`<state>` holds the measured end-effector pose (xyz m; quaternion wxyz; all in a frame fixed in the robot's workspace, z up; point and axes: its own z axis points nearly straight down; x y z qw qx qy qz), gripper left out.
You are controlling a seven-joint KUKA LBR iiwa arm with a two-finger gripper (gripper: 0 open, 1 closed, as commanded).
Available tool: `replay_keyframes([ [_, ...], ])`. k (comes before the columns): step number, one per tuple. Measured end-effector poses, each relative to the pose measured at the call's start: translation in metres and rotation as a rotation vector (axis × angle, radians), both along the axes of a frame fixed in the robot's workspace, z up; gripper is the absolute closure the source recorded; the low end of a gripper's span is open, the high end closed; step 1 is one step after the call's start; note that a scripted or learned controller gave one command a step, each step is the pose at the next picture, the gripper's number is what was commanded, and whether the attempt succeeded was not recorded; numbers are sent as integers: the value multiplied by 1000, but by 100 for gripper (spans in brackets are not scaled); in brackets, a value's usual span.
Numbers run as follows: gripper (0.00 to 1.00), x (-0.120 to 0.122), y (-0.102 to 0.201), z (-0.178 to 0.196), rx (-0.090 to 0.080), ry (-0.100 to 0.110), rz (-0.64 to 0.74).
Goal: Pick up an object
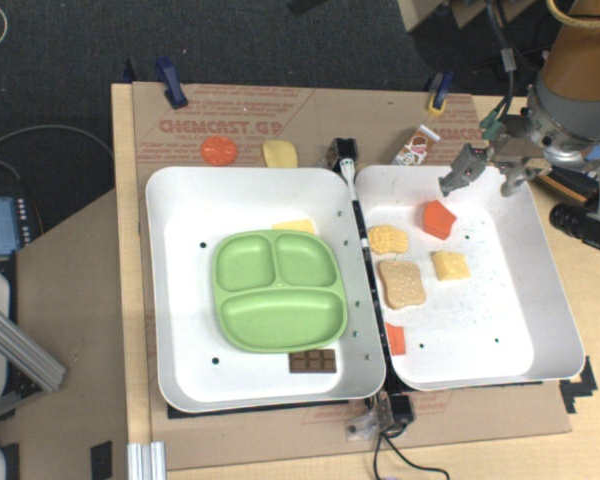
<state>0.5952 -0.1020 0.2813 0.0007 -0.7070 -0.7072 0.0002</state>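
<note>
We see the grey metal gripper (pixel 487 172) at the far right, hanging above the back edge of the right shallow white plastic bin (pixel 540 298). Its two dark jaws are spread apart and released, with nothing between them.

Just below and in front of the jaws, a small red-orange foam-like cube (pixel 438 218) sits on the bin floor, apart from the jaws. To its left lies a bumpy yellow toy corn piece (pixel 387 238), and touching that from below a tan, grainy slice of toy bread (pixel 402 284) with rounded corners. A pale yellow cheese-like block (pixel 450 265) rests just beside the bread on the right. A flat orange-red chip (pixel 395 340) lies near the bin's left wall. Fine dark specks dot the smooth bin floor.

In the left white bin (pixel 170 298) we find a glossy green plastic divided plate (pixel 278 290) with three rounded compartments. A pale yellow flat piece (pixel 296 226) pokes out behind it, and a brown segmented toy chocolate bar (pixel 312 361) lies just in front.

On the brown cardboard sheet (pixel 140 168) covering the table, behind the bins, rest a round orange-red toy (pixel 219 151), a soft yellow lump (pixel 279 154) and a small printed packet (pixel 415 147).
</note>
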Motion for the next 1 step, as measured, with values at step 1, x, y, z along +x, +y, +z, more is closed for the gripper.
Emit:
replay_keyframes([
  [1, 0, 62, -59, -121, -2, 6, -4],
])
